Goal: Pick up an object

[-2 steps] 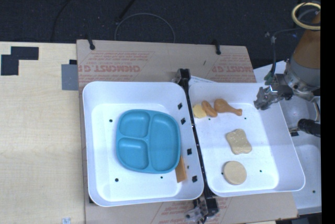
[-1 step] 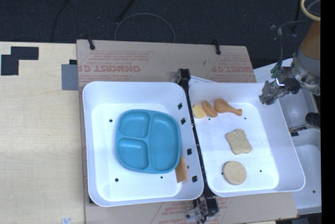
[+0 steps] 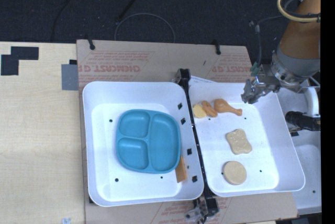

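gripper (image 3: 253, 93) — grip state unreadable, above right bin's (image 3: 293, 165) far edge | nearest object: toy drumstick (image 3: 226, 107), far edge, beside it | tip: descend centred on its thick end — avoid the bin wall

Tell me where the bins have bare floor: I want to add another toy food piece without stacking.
Right bin: bare floor lies right of the square cracker and round cookie, and left of them toward the divider. Its top is crowded with the drumstick, pale pieces and the tool. In the left bin, the blue plate leaves only narrow margins.
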Robot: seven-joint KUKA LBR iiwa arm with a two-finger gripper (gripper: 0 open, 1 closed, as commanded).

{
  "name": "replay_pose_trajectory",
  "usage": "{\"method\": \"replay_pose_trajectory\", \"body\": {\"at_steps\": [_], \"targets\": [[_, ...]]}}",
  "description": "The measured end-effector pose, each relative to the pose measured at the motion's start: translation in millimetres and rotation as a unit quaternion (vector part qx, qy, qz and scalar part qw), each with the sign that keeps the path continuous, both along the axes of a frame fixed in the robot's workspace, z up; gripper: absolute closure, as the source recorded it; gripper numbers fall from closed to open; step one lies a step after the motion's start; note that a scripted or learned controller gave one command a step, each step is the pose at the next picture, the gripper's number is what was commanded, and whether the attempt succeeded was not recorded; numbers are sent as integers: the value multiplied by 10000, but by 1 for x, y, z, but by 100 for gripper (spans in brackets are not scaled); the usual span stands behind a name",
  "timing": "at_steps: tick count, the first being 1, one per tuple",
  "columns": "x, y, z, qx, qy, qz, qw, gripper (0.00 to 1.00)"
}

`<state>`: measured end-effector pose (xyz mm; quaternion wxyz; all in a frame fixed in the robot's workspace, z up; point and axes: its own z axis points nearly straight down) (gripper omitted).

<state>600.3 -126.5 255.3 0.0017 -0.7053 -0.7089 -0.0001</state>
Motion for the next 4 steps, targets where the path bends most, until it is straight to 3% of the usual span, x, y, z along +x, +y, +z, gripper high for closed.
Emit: {"method": "replay_pose_trajectory", "body": {"at_steps": [1,4], "targets": [[5,45,-8,-4,5,-7,10000,100],[-9,196,-43,-5,20,-5,10000,100]]}}
